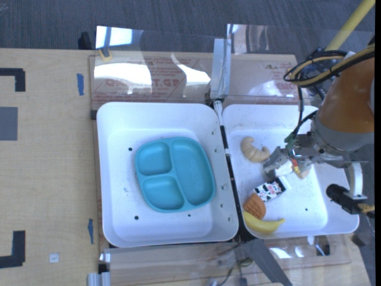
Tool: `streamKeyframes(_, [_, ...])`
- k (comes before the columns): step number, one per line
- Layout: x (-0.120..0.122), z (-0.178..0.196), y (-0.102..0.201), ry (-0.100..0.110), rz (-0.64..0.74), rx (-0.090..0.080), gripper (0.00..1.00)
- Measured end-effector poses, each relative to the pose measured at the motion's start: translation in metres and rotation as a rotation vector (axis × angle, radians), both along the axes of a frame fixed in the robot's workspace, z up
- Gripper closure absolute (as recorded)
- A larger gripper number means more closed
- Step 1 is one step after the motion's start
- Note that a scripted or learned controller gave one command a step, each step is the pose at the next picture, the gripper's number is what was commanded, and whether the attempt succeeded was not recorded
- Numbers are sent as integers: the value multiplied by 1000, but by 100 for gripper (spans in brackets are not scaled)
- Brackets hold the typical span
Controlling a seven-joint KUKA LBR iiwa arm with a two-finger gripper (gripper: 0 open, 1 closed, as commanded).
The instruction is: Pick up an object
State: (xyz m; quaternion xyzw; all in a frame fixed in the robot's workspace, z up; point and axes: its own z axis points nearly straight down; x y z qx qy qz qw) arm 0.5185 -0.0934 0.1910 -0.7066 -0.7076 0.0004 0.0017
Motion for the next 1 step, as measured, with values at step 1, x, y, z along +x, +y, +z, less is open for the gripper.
streamKeyframes(1, [13,-96,-12,6,-2,0,0])
